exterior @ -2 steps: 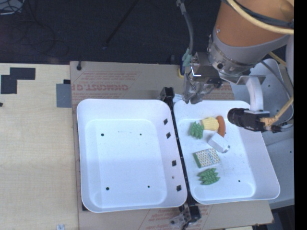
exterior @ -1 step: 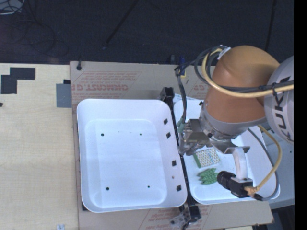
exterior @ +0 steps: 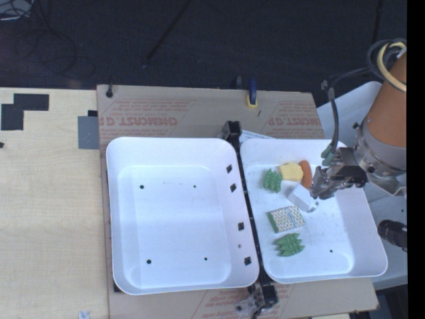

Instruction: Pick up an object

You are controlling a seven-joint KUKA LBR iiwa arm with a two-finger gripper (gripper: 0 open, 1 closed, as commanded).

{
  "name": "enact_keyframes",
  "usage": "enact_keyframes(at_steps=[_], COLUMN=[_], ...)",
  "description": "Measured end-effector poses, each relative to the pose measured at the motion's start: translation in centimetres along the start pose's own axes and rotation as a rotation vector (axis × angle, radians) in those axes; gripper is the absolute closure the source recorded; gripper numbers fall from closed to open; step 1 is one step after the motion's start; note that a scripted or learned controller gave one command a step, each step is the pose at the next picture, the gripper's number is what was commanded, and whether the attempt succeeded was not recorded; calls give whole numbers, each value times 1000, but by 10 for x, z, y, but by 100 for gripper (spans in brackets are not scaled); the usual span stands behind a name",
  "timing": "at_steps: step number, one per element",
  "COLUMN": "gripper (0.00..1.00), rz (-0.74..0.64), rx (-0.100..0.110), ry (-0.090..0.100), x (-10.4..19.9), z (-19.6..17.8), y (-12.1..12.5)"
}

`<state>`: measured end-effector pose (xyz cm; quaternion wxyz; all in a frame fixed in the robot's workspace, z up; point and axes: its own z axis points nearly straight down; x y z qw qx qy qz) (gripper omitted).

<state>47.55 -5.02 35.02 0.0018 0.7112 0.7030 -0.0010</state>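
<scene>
The right bin [exterior: 358, 258] holds several small items: a green leafy piece [exterior: 271, 179], a yellow block [exterior: 291, 171], an orange carrot-like piece [exterior: 306, 172], a white block [exterior: 300, 199], a green-and-white patterned card [exterior: 286, 218] and a green pea-pod piece [exterior: 289, 245]. My gripper [exterior: 320, 190] hangs low over the bin's middle right, just right of the white block and below the carrot piece. Its tip touches or nearly touches the white block's right end.
The left bin [exterior: 126, 178] lies beside the right one, with black clips [exterior: 234, 133] along the seam between them. Both rest on a cardboard sheet [exterior: 172, 111] on a pale wooden bench [exterior: 46, 198]. The arm's grey body [exterior: 388, 131] fills the right side.
</scene>
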Motion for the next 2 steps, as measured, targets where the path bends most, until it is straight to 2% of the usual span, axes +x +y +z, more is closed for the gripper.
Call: enact_keyframes(at_steps=[1,2], gripper=[100,100], rz=[-19,-17], rx=[4,-4], ry=[5,6], x=[78,126], z=[0,-66], y=[19,52])
